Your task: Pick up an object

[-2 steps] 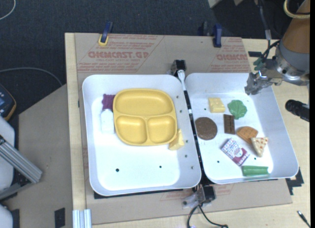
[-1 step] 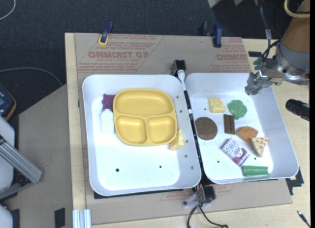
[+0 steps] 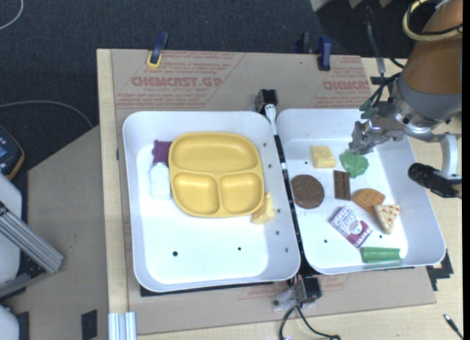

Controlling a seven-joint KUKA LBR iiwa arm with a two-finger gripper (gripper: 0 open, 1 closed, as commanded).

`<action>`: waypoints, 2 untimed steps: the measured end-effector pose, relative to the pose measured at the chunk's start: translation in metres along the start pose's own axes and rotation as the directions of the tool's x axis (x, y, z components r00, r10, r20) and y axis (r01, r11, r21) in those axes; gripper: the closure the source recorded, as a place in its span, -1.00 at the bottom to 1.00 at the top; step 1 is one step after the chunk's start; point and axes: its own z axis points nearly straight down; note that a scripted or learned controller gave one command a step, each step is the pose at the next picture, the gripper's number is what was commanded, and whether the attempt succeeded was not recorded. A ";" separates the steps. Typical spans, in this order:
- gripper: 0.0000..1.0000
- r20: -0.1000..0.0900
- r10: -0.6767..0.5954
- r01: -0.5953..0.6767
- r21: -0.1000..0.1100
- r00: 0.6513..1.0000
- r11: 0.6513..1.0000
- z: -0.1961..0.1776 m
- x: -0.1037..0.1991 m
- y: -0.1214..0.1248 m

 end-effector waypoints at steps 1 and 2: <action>1.00 0.000 0.000 0.000 0.001 1.000 1.000 0.009 0.043 -0.028; 1.00 -0.001 -0.002 0.002 -0.001 1.000 1.000 -0.007 0.086 -0.051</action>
